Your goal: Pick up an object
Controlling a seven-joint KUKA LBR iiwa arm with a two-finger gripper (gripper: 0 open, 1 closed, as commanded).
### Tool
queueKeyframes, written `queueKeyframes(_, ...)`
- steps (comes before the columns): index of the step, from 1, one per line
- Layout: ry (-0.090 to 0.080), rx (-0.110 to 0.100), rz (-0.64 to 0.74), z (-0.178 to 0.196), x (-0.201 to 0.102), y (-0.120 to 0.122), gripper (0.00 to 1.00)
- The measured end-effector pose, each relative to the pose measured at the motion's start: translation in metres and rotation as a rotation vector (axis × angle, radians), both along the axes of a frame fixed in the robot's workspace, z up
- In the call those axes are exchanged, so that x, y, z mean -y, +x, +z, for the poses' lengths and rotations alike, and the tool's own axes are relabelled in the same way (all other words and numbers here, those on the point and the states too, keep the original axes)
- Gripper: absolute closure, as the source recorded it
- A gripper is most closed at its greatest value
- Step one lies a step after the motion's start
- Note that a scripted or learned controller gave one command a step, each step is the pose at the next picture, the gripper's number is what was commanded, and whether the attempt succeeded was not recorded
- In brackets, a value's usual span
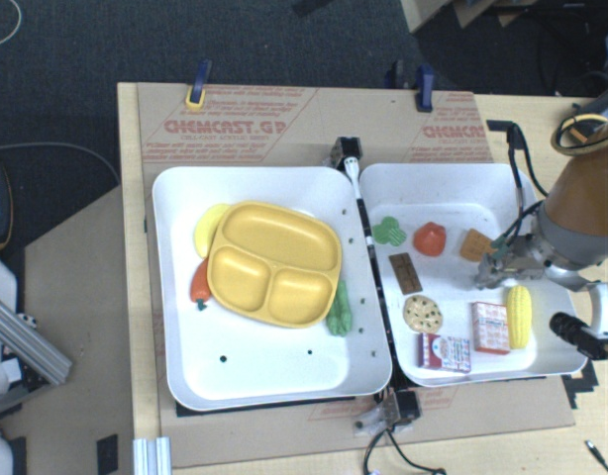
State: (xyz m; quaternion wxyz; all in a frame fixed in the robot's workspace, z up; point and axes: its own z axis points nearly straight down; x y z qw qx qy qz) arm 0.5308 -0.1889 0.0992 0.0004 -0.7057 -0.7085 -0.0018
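Looking at the corn (519, 315) as our likely target: it lies in the right bin (453, 191), near its right wall, long axis running roughly front to back. Our pincer (494, 270) sits just behind and a touch left of the cob's far end, over the bin floor, with the brown block (475, 244) right behind it. Honestly can't tell if it's released or clenched, and we see nothing in it. A red-and-white packet (490, 327) lies right beside the corn's left side, so that's probably tight. Tomato (431, 238) and cookie (422, 313) sit further left.
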Motion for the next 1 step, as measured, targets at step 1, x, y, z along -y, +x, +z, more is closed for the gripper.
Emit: queueKeyframes(1, -0.005, 0.002, -0.004, 0.0603, 0.0025, -0.0058, 1.0)
